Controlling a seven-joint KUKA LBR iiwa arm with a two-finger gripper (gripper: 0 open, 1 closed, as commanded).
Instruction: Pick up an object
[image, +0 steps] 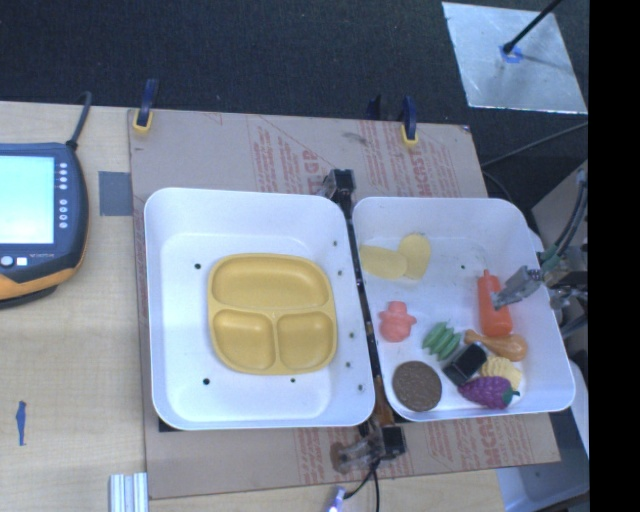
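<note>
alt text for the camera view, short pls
Gripper reaches in from the right edge, at the top of an orange toy in the right white bin, which also holds about ten small toy foods. The left white bin holds a yellow three-compartment tray.

tool (520, 285) partly cut off, arm perhaps beyond right edge

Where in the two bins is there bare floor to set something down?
Right bin: bare floor in the middle, between the two yellow pieces and the orange carrot. Its near right corner is crowded around the purple grapes. Left bin: a bare margin all round the yellow divided plate.
</note>
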